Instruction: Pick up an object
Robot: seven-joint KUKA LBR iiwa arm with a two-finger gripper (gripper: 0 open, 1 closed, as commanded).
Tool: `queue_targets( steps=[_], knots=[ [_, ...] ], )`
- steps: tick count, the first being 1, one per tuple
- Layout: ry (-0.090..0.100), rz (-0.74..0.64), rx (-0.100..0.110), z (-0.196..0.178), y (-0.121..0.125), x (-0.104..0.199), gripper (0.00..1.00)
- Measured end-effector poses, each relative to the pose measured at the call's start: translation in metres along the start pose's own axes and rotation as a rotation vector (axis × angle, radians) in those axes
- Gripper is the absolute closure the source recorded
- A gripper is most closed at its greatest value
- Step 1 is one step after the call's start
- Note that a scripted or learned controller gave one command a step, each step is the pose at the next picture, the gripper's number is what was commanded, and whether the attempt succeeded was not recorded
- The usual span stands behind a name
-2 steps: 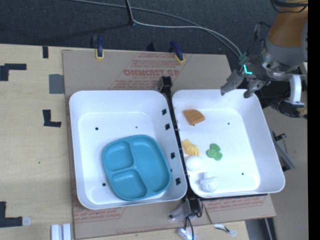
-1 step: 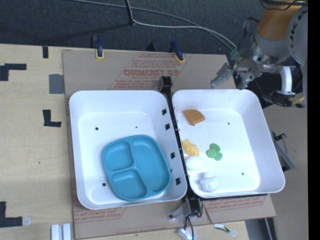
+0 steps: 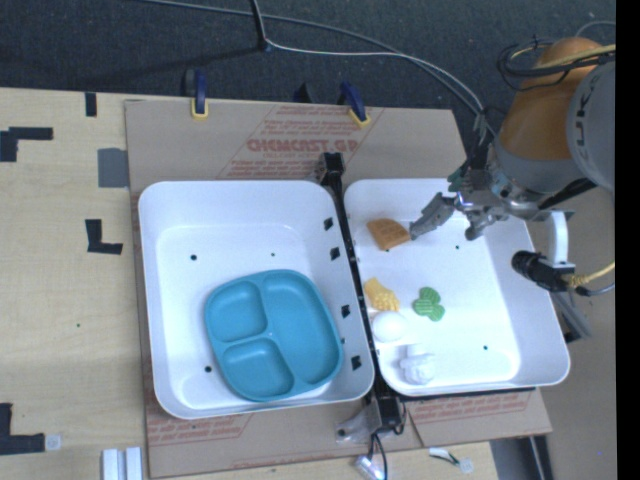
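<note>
Gripper [image 3: 452, 221] over upper part of R bin [image 3: 500, 298], fingers spread, nothing btwn them; left finger tip just beside orange-brown piece [image 3: 388, 234]. Yellow item [image 3: 380, 294], green item [image 3: 429, 304], white pieces [image 3: 400, 343] lie lower in same bin. Blue divided tray [image 3: 272, 334] in L bin [image 3: 200, 228].

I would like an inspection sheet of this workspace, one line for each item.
Surface: two shallow white bins on a cardboard sheet.
Job's things: right bin holds a tan bread-like piece, a yellow ridged piece, a green leafy piece, a white egg-like piece, a white lumpy piece.
Clutter: blue divided plate, left bin.
Grippers: two-finger gripper above right bin, open, holding nothing.
Cables: black cable behind bins.
Surroundings: blue clamps, black tape marks.
</note>
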State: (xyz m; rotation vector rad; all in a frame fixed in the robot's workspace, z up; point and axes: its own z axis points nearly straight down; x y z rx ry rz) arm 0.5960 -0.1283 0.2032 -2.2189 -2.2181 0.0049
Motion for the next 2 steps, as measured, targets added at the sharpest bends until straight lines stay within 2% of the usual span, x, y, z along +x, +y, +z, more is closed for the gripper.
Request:
queue_targets(
  steps=[1, 2],
  knots=[
    [0.0, 0.0, 0.001, 0.056, 0.063, -0.018, 0.0],
    [0.0, -0.003, -0.003, 0.12, 0.072, 0.011, 0.0]
  ],
)
